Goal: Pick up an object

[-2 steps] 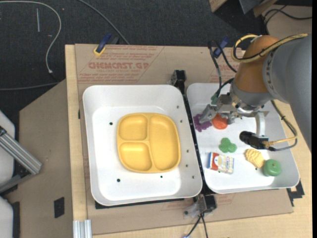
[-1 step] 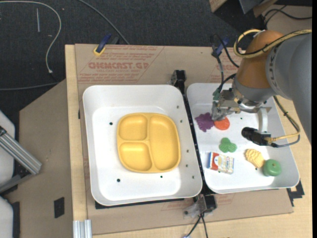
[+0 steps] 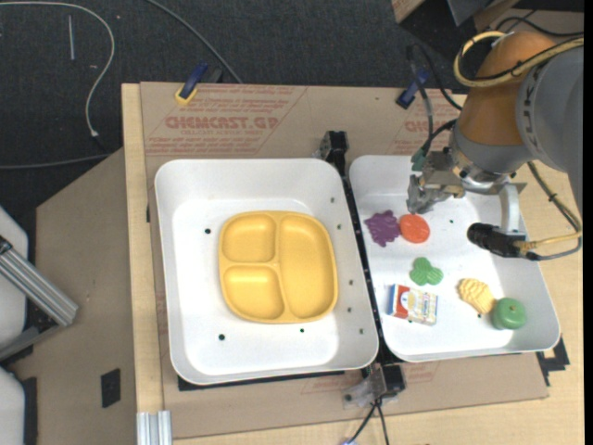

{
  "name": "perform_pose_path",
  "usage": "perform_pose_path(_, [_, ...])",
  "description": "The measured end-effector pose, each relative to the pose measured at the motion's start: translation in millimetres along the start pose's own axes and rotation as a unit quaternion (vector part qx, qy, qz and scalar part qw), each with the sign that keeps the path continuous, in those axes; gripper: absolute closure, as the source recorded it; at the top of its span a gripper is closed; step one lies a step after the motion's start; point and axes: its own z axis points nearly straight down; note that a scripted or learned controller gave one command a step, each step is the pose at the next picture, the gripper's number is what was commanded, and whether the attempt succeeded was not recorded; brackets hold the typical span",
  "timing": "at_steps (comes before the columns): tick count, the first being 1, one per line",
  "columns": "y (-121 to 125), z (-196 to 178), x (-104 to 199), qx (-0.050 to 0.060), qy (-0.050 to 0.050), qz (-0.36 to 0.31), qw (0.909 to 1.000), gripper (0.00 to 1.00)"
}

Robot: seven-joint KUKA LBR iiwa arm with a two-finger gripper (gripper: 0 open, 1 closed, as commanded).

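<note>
Nearest us, in the right-hand white bin (image 3: 547, 327), a green round toy (image 3: 508, 314), a yellow ridged piece (image 3: 476, 294), a small printed packet (image 3: 412, 303) and a green leafy shape (image 3: 425, 272) lie untouched, while the grey two-finger gripper (image 3: 422, 196) hovers just above the round orange-red toy (image 3: 414, 229) beside a purple grape cluster (image 3: 382, 226). It's the approach: whether the pincer is spread or closed I cannot tell, and next comes a straight descent onto orange-red. Left, a yellow three-compartment plastic plate (image 3: 278, 266) sits in the other bin on the cardboard-topped bench (image 3: 241, 123), dark carpet (image 3: 232, 17) beyond.

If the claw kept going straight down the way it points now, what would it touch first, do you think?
Most likely the orange ball, just below the claw; depth is hard to judge, so it may land beside it.
</note>
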Motion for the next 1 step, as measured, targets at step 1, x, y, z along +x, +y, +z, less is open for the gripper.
perform_pose_path(1, [1.8,-49.8,9.8,-0.001,0.0,-0.001,1.0,1.0])
